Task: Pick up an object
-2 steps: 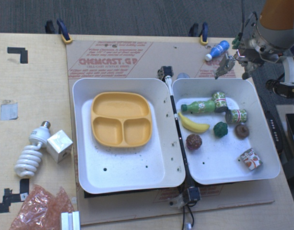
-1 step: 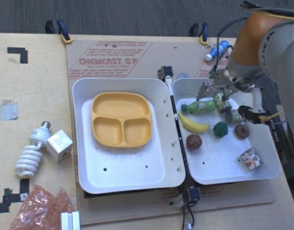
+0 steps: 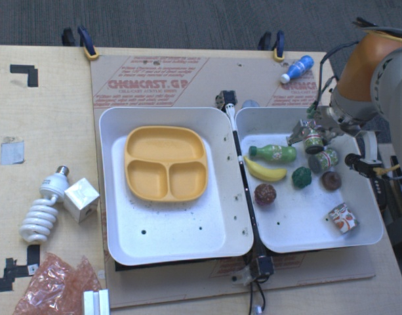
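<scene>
Over the right bin (image 3: 358, 238) my jaws (image 3: 317, 148) hover by a small can (image 3: 313, 141) — their spread I cannot tell — so nothing is lifted yet, the pick still ahead.

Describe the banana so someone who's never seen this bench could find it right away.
Look in the right bin, along its left side beside the divider. The banana lies just below the green bottle and above a dark red ball. It's the only yellow, curved thing there.
</scene>
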Controlling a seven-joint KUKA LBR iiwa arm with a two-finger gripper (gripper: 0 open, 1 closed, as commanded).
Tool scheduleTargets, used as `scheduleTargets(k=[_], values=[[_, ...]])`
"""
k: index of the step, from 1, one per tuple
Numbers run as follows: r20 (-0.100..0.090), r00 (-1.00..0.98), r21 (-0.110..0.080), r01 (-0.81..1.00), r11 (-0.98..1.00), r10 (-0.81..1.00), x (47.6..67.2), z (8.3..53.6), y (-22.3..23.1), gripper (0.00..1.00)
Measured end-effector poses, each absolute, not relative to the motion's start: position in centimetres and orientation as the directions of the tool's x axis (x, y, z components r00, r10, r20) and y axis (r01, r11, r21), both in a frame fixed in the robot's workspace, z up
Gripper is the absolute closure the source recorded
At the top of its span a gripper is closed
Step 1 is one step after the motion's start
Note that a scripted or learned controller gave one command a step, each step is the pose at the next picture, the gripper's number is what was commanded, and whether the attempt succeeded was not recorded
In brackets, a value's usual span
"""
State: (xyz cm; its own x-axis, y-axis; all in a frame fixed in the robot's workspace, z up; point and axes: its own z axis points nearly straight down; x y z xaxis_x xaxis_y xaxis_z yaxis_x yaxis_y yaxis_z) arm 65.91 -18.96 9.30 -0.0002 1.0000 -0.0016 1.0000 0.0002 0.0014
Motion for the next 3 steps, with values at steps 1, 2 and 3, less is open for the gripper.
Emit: scheduleTargets(k=[1,2,3], values=[[-0.003,0.000,0.003,1.000,0.000,1.000,66.0,10.3,-19.0,1.00],[-0.002,0.001,0.001,1.000,-0.001,1.000,61.1,21.7,-22.2,1.00],[-0.002,0.001,0.001,1.000,-0.001,1.000,61.1,21.7,-22.2,0.00]])
